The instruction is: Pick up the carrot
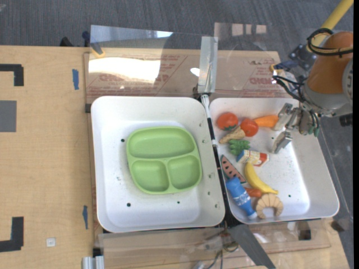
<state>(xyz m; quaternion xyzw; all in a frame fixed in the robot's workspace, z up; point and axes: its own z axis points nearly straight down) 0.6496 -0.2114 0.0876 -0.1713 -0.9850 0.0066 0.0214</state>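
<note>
The orange carrot (265,121) lies in the right bin (314,178) near its back wall, pointing right. My gripper (284,129) hangs just right of the carrot's tip, above the bin floor. Its two fingers (280,142) are spread apart and open, with nothing between them. The carrot rests on the bin floor, apart from the fingers.
Left of the carrot sit two red tomatoes (227,120), with a green vegetable (238,146), a small carton (255,158), a banana (257,179), a watermelon slice (230,170), a blue bottle (240,196) and a croissant (270,204) further forward. The left bin (106,150) bears a green divided plate (164,159).
</note>
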